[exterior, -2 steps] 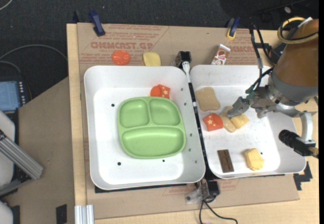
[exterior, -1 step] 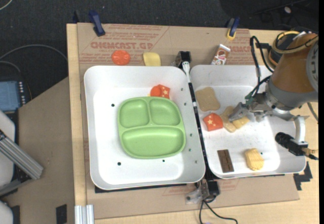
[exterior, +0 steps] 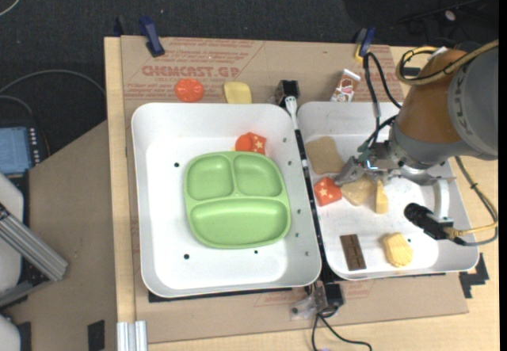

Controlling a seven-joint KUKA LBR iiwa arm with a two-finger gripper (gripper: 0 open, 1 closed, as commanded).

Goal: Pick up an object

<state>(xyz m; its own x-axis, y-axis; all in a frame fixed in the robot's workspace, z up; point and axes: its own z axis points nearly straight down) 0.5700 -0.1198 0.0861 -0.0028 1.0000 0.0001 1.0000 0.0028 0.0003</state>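
My gripper [exterior: 354,172] hangs low over the middle of the right bin [exterior: 451,262], reaching in from the right. It sits just above a beige chunk [exterior: 358,194] and right of a red piece with a pale star [exterior: 327,191]. A tan flat slice [exterior: 322,154] lies just up and left of it. A small yellow piece [exterior: 382,200] lies beside the beige chunk. Nearer the front lie a brown bar [exterior: 352,251] and a yellow lumpy item [exterior: 397,249].
The left bin [exterior: 154,151] holds a green divided plate [exterior: 236,199] with a red-orange item [exterior: 251,143] at its far edge. Behind the bins on the board lie an orange item [exterior: 188,89], a yellow item [exterior: 237,93], a black object [exterior: 288,91] and a small carton [exterior: 344,86].
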